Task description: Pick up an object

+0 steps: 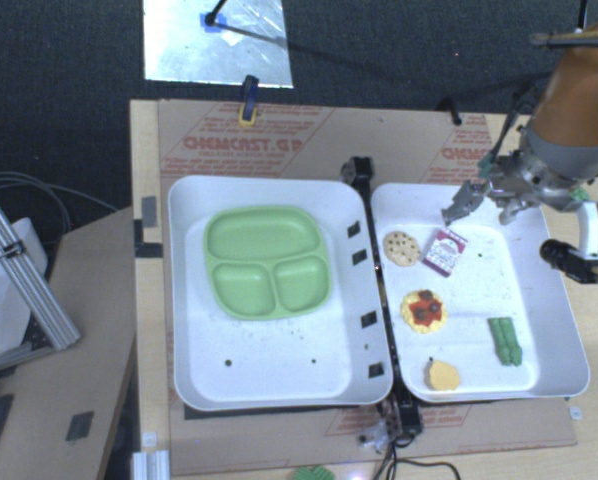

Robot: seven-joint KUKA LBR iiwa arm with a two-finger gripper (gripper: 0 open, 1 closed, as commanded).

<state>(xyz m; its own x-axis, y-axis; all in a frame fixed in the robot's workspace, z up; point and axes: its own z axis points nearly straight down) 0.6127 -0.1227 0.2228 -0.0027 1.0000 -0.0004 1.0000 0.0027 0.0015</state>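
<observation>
The right bin (pixel 554 298) holds several small objects: a round cookie (pixel 402 248), a purple and white packet (pixel 444 252), a yellow disc with red topping (pixel 424 310), a green bumpy piece (pixel 505 340) and a yellow chunk (pixel 442 375). My gripper (pixel 482 206) hangs over the bin's far edge, above and just behind the packet. It is open, its fingers spread apart with nothing between them.
A green divided plate (pixel 269 261) lies in the left bin (pixel 189 368). A black hinge strip (pixel 371 268) runs between the two bins. A black part (pixel 569 258) on the arm juts over the right bin's right side.
</observation>
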